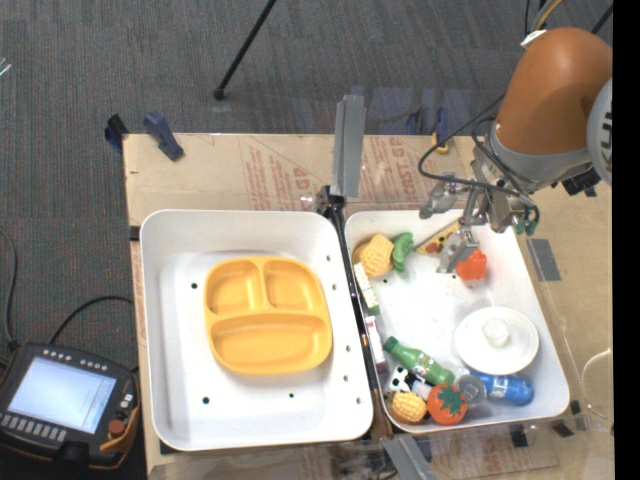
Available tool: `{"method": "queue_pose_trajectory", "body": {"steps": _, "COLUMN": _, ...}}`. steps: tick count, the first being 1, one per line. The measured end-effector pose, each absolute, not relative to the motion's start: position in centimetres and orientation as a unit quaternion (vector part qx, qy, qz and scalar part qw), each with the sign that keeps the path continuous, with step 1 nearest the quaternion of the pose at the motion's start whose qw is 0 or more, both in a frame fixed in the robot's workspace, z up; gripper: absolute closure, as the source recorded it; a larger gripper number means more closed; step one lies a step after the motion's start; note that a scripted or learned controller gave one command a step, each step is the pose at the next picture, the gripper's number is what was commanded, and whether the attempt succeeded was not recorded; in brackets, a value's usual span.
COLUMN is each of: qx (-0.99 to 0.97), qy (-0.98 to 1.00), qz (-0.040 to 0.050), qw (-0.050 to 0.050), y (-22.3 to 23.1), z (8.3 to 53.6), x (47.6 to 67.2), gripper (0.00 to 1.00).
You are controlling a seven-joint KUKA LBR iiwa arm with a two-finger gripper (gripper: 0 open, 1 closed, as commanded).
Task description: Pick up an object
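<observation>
My gripper (463,248) hangs low over the back of the right bin (535,298), below the orange wrist band. A small red-orange toy (473,265) lies right under and against it; whether it is gripped is hidden. Other items in this bin are a yellow corn-like toy (376,255), a green piece (401,249), a green bottle (418,361), a white round lidded bowl (496,338), a blue bottle (505,389), a red tomato (448,404), a yellow bumpy fruit (408,405) and a black-and-white toy (402,380).
The left bin (160,298) holds a yellow divided plate (268,313). A grey upright post (348,153) stands behind the seam between the bins. A teach pendant (65,398) lies on the floor at lower left. Bare white floor shows in the right bin's middle (430,303).
</observation>
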State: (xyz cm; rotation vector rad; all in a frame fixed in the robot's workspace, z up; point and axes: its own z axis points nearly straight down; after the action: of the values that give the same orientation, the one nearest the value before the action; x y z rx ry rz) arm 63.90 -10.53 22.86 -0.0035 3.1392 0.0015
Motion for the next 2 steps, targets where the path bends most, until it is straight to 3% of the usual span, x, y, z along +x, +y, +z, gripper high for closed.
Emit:
{"method": "queue_pose_trajectory", "body": {"steps": 1, "qx": -0.086, "qy": 0.996, "qz": 0.0011, "qw": 0.0, "y": -11.25, "z": 9.2, "x": 64.43, "gripper": 0.0}}
{"method": "queue_pose_trajectory", "body": {"steps": 2, "qx": -0.09, "qy": 0.996, "qz": 0.0007, "qw": 0.001, "y": -11.28, "z": 8.81, "x": 64.55, "gripper": 0.0}}
